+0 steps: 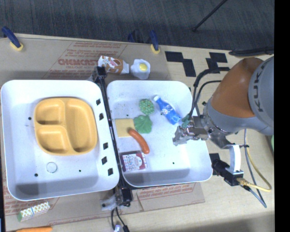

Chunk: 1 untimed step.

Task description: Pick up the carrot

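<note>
Hovering over the right bin's [198,170] right side, my gripper [182,135] sits well apart from the carrot [139,140] — whether it is wide or narrow I cannot tell, as my wrist blurs it. I judge I'm staged here before reaching left. Carrot lies mid-bin, slanted, touching the yellow block [123,127], just below the green leafy piece [144,123] — a crowded grasp. Farther off, the blue bottle [166,110].

The arm [241,100] comes in from the right, grey with its orange band bulging up near the top. The gripper [179,138] hangs low off the wrist, pointing left, not holding anything that I can see.
</note>
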Motion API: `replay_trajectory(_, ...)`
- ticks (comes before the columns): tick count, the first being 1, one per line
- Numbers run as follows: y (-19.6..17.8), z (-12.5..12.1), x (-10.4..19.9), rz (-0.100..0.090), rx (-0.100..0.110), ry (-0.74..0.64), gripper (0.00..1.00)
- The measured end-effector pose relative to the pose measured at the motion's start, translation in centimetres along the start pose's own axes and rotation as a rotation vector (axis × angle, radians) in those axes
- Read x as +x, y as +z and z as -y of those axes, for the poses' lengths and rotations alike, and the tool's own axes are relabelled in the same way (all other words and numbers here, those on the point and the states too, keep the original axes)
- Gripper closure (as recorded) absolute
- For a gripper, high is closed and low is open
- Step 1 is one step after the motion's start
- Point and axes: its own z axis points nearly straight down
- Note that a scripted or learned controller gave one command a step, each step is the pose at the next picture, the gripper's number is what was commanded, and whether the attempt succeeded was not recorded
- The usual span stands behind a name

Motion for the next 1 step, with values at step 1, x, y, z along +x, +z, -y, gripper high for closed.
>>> replay_trajectory(1,-4.36,-0.22,-3.53,0.002,-0.003,-0.047,1.0)
